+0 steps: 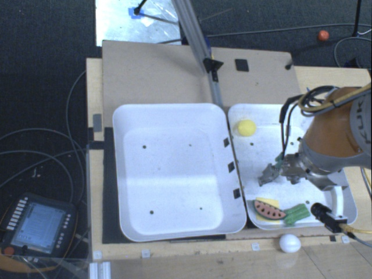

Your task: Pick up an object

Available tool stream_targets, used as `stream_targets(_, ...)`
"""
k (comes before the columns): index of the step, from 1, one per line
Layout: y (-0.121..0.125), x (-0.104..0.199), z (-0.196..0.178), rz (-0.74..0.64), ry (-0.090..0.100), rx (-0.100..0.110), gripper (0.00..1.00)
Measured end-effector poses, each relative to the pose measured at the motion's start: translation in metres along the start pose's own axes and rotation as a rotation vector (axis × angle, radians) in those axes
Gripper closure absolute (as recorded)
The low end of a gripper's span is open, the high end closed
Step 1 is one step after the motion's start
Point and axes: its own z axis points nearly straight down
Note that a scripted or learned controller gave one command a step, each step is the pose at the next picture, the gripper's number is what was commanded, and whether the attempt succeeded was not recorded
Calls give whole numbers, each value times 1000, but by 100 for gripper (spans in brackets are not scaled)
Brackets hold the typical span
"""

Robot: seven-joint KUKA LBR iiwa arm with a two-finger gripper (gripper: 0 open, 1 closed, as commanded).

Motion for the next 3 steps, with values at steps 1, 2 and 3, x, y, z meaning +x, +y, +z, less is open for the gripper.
stream_targets(1, -12, 17, 46, -1, -1, -9, 0)
stream_targets(2, -13, -59, 45, 5, -3, -11, 0)
stream_targets(3, -12, -56, 45, 0, -2, -11, 0)
